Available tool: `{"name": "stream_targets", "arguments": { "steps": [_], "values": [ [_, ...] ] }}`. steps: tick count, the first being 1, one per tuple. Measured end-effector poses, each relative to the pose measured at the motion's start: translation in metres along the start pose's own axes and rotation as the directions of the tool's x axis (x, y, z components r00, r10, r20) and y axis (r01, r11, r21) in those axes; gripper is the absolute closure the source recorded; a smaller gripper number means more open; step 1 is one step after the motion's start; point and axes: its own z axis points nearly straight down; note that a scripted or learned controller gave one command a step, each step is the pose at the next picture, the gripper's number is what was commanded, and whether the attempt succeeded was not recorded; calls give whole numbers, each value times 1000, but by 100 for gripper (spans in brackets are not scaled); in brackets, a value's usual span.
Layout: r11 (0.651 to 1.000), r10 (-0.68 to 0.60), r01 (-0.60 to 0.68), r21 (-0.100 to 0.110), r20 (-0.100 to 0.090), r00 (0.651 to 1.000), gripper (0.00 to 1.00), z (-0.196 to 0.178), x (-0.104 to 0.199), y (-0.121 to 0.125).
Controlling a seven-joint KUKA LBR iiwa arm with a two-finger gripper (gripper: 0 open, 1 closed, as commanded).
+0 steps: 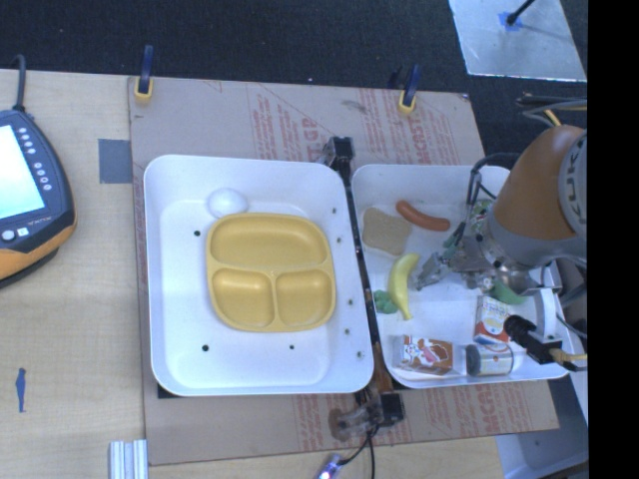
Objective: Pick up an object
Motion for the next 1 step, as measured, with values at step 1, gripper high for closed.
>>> {"name": "stream_targets", "arguments": {
  "steps": [1],
  "values": [
    [1000, 4, -4, -3, -1, 1000, 0, -46, 39, 67]
  ]
}}
